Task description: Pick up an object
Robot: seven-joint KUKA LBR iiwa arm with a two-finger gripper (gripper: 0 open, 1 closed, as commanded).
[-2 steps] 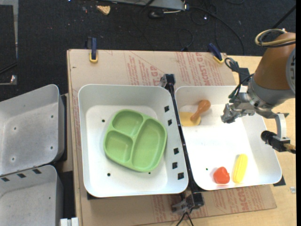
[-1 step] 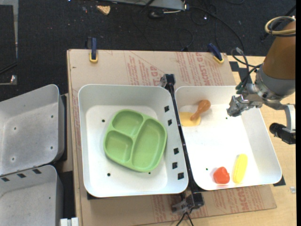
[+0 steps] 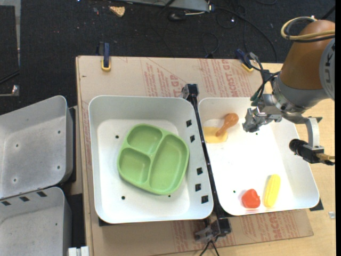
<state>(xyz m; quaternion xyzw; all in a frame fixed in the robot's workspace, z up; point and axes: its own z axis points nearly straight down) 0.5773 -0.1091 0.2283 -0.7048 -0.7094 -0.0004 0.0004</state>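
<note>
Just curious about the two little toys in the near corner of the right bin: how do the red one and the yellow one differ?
The small round red-orange toy is squat and rounded; the long yellow corn-like toy is slender and stretched out. The red one sits nearer the bin's front rim; the yellow one reaches further back, lying lengthwise. They lie close beside each other in the right white bin, away from the gripper.

Your arm (image 3: 306, 63) comes in from about two o'clock, its orange band uppermost and the grey wrist below it. Your pincer (image 3: 252, 122) hangs at the arm's eight o'clock end, pointing down, with nothing visible between its tips.
</note>
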